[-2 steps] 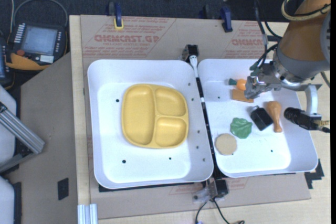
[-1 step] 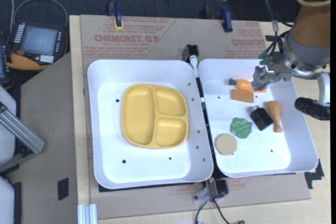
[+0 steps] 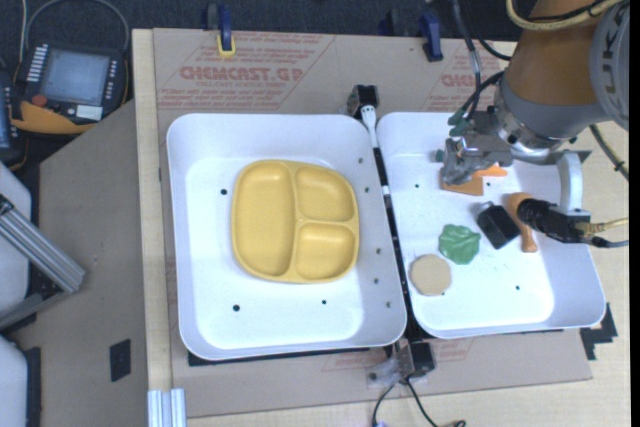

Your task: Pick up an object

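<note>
My gripper [image 3: 462,161] reaches down into the upper left part of the right bin [image 3: 570,307]. Directly beneath it, touching or nearly touching, lies a small orange piece [image 3: 472,182]. A green lumpy object [image 3: 459,243] and a tan round disc [image 3: 431,275] lie nearer the front of that bin. A black block [image 3: 497,225] and an orange stick-like object [image 3: 522,218] rest to the right of the green one.
The left bin [image 3: 200,305] holds a yellow divided plate [image 3: 295,220]. A black rod [image 3: 380,177] runs along the seam between the two bins. The arm's grey and orange body [image 3: 560,45] looms over the right bin's back edge.
</note>
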